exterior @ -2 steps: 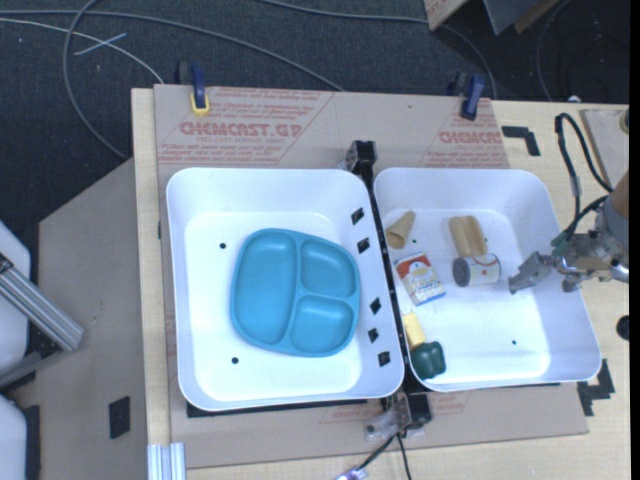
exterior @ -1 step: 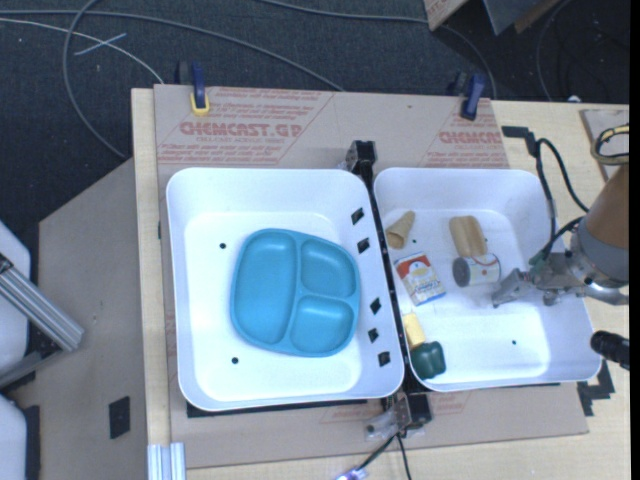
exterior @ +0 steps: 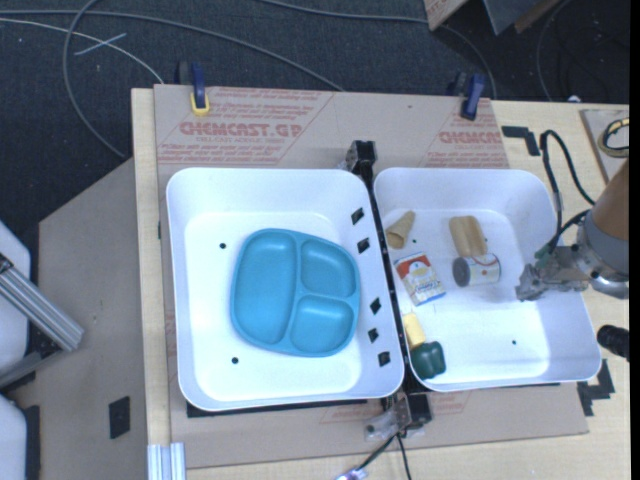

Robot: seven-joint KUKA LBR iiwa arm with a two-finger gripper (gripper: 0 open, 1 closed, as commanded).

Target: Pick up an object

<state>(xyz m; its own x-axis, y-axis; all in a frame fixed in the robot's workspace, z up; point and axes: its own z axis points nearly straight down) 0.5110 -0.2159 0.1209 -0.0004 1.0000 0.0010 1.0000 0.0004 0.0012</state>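
My pincer hangs at the right side of the right bin, low over its white floor. I cannot tell how it is set, and I see nothing in its hold. From this edge I judge I am placed to reach left toward the loose things, which lie well inside the bin so that any of them may be picked.

Nearest me, to the left, is a small can on its side, silver with a red patch; its label is too small to read. Just beyond it, farther back, lies a tan cylinder. Further left are a cone-shaped tan piece, a small red and white packet with print I cannot make out, and, nearer, a yellow and green piece by the divider.

The left bin holds a blue sectioned plate.

The board under both bins reads CHEMCAST GP in red, clamped at its far edge.
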